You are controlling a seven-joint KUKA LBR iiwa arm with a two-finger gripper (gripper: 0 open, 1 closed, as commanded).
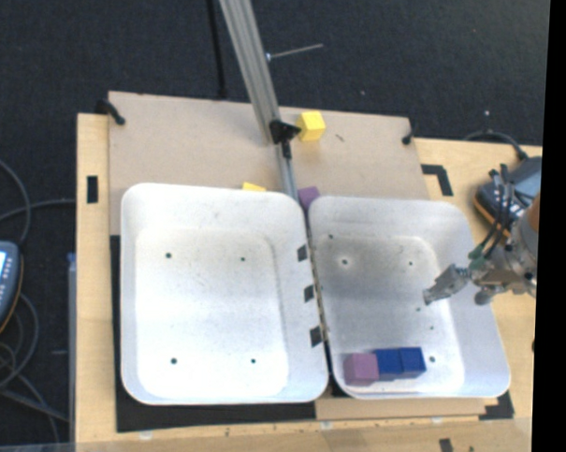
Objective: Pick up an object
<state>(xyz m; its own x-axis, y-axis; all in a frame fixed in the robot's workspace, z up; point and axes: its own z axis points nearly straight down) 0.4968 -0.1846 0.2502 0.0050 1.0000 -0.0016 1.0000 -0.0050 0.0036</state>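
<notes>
Blocks in my right bin [470, 238] number two, one purple [360, 367] and one blue [400, 361], touching by its near wall. My claw [446, 287] hovers above them, grip unclear.

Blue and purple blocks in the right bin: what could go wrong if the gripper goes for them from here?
1. The blue square block and the purple square block appear to touch, so a finger may have no gap to enter and could push both.
2. They lie close to the near wall of the right shallow white bin, which may block a finger.
3. The gripper sits well up-view of them; a straight descent would probably close on bare floor.
</notes>
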